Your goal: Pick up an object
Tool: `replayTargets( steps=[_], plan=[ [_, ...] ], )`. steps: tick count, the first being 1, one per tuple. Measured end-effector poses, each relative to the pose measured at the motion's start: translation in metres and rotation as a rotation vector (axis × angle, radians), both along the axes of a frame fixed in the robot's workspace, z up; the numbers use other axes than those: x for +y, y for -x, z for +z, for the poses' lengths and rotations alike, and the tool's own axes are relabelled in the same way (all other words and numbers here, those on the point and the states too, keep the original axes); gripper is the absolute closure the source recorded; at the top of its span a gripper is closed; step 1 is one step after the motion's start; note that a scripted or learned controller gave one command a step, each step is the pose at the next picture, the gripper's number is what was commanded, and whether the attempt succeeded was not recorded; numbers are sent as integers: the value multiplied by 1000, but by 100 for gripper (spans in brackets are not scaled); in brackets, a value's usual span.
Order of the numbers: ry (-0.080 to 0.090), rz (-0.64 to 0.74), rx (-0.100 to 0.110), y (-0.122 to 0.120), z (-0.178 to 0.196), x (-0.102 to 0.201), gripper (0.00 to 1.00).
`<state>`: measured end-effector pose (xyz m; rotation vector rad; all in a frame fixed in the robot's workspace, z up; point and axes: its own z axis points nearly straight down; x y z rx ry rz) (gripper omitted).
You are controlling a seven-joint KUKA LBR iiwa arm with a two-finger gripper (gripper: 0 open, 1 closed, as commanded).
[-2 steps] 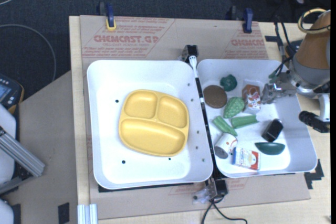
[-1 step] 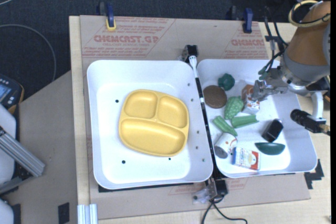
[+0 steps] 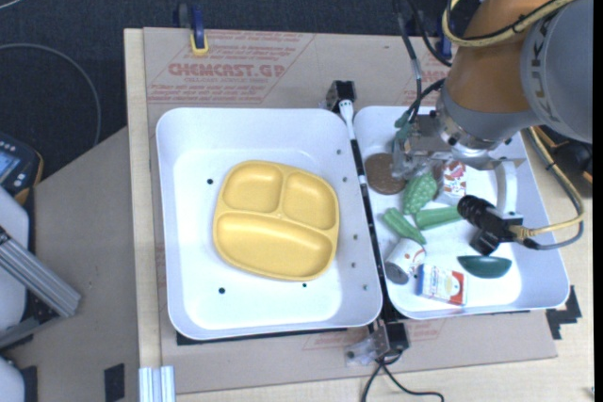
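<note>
Fingers low in right bin, grip state unclear; green pepper directly beneath, long axis slanted.

The bench (brown, printed lettering) bears two white bins side by side.

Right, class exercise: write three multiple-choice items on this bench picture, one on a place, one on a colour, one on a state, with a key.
1. Where does the divided plate lie?
A left bin
B right bin
C cardboard

2. What colour is it?
A blue
B yellow
C red

3. How does the plate sit?
A flat, hollows up
B on edge
C upside down

Key: 1 A, it rests in the left bin. 2 B, its whole surface is yellow. 3 A, all three compartments face up.
</note>
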<state>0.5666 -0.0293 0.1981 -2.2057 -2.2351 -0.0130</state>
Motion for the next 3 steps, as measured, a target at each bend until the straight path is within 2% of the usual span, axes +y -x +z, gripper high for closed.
replayTargets(
  steps=[1, 2, 3],
  plan=[
    [2, -7, -14, 57, 164, 43, 100],
    [8, -17, 15, 63, 67, 13, 100],
    [7, -17, 14, 66, 4, -13, 100]
  ],
)
